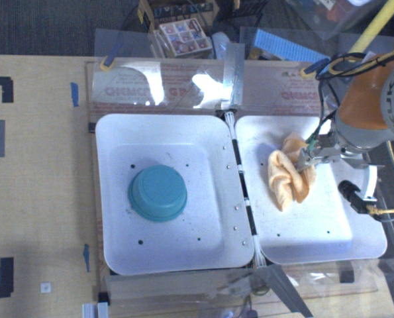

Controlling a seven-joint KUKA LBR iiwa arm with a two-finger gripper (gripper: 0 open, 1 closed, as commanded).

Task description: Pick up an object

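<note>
Bench: pale wooden top point(38, 197) carrying two shallow white bins side by side, with clutter of boxes on the dark floor beyond the far edge.
Pincer: the gripper point(309, 159) hangs low over the right bin point(329, 237), at the end of the grey arm point(375, 105) with its orange band, which comes in from the right.
Pincer state: cannot tell whether it is apart or together; its tip sits right against the cloth and blurs into it.
Cloth: a crumpled tan and orange cloth point(286, 174) lies on the right bin's floor, directly under and just left of the pincer, touching its tip; whether it is clamped is not visible.
Cable: a black cable with a plug point(355, 197) hangs just right of the pincer, over the same bin.
Left bin: the second bin point(117, 138) lies well to the pincer's left, past the divider between the two.
Bowl: a teal bowl point(158, 192), upside down, rests near the middle of the left bin, well apart from the pincer.
Far wall: clear plastic panels point(157, 85) stand behind both bins, beyond the pincer.
</note>
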